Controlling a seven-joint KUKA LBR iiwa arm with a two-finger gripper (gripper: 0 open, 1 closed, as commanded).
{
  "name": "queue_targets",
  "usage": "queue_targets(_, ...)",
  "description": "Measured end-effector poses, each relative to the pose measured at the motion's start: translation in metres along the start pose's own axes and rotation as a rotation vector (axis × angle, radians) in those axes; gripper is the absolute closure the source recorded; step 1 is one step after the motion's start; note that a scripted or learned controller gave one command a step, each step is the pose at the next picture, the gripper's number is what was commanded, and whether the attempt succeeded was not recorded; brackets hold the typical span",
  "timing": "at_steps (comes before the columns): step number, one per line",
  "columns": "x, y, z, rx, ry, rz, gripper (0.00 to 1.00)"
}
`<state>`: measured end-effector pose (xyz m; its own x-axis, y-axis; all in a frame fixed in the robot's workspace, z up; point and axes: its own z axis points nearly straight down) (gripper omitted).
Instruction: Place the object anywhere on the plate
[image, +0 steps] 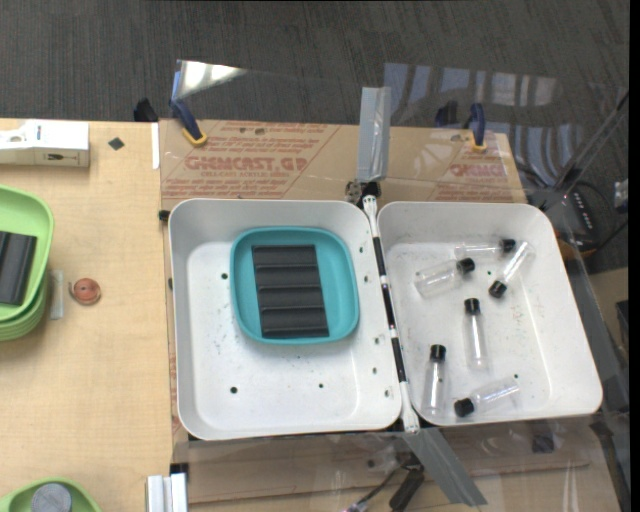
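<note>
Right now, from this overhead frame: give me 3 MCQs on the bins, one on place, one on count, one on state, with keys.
1. Where is the teal plate?
A. In the left bin
B. In the right bin
C. On the wooden bench

2. How many clear vials with black caps lie in the right bin?
A. Two
B. Four
C. Six

3. What is the state of the plate?
A. Flipped upside down
B. Sitting flat, carrying a dark ribbed insert, no vial on it
C. Stacked on top of the vials

Answers:
1. A, the plate sits inside the left bin's white walls, toward its upper half.
2. C, six black caps can be counted, for example one vial near the bin's middle and another by its lower edge.
3. B, the plate faces up with only the dark insert in it, and every vial lies in the other bin.
</note>
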<state>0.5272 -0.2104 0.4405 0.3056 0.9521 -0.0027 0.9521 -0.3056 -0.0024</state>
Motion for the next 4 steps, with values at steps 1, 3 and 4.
queue_targets(1,0.003,0.011,0.0,0.001,0.0,0.121,0.0)
queue_targets(3,-0.011,-0.023,0.001,0.003,0.0,0.423,0.0)
queue_targets(4,-0.012,-0.019,0.001,0.003,-0.001,0.557,0.0)
